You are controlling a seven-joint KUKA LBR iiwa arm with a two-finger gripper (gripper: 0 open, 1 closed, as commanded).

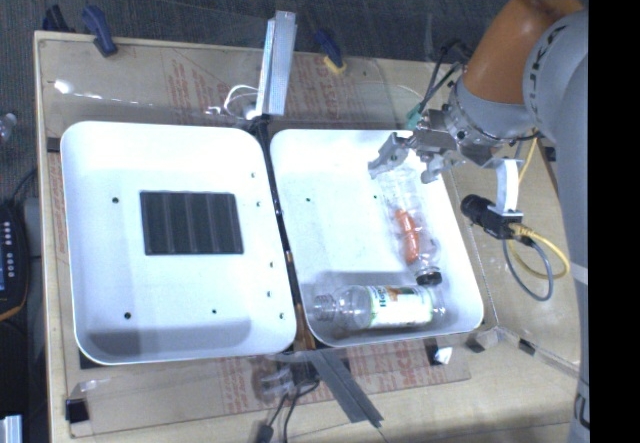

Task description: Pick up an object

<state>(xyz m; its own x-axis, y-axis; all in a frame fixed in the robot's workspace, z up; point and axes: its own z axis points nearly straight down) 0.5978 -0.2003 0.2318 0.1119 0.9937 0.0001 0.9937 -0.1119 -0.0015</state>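
Observation:
My gripper (409, 163) hangs over the far right part of the right bin (330, 201), with its fingers spread open. Just below it lies a clear plastic packet (408, 223) with orange pieces inside, running down along the bin's right side. The packet's top end reaches close under the fingertips, and nothing sits between them. A clear plastic bottle (378, 307) with a white and green label lies on its side along the bin's near wall. A small dark cap (429, 279) rests between packet and bottle.
The left bin (100, 181) holds a flat black ribbed panel (191, 223). A metal post (276, 66) stands at the far end of the gap between the bins. Black and yellow cables (520, 241) lie right of the right bin.

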